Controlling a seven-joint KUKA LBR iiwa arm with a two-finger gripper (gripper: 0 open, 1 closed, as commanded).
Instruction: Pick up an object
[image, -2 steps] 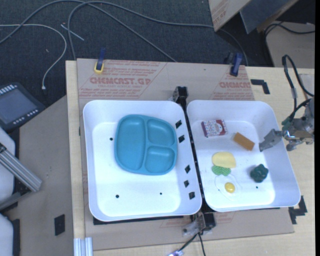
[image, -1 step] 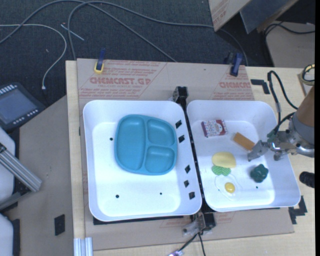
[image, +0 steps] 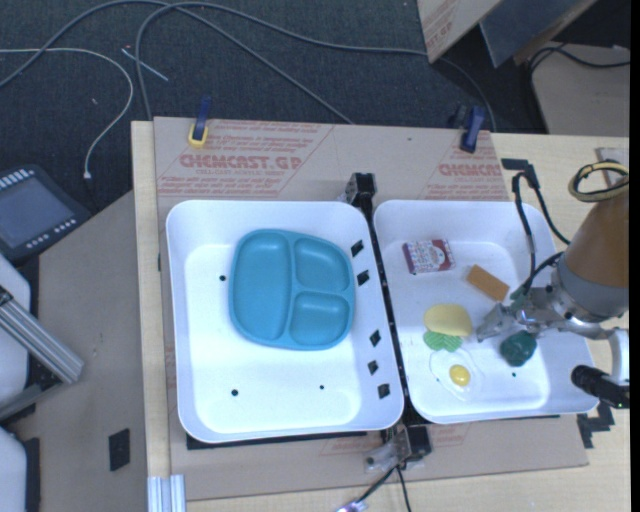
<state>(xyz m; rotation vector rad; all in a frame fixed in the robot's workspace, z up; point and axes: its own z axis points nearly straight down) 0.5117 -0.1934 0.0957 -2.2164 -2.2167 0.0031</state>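
My gripper (image: 503, 318) reaches in from the right over the right bin (image: 530, 225), low above its floor. Its fingers look spread open with nothing between them. A dark green round object (image: 518, 349) lies just below and right of the fingertips, touching or nearly touching the gripper. A yellow piece (image: 449, 319) rests on a green leafy piece (image: 440, 340) just left of the fingertips. An orange block (image: 488, 282) lies above them, and a red and white packet (image: 428, 257) farther left. A toy fried egg (image: 457, 376) lies near the bin's front.
The left bin (image: 200, 390) holds a blue divided plate (image: 293, 289). A black-clipped divider (image: 375, 290) runs between the bins. The grey arm with its orange band (image: 600, 250) comes in over the right bin's right wall. Cables run along the bench's right side.
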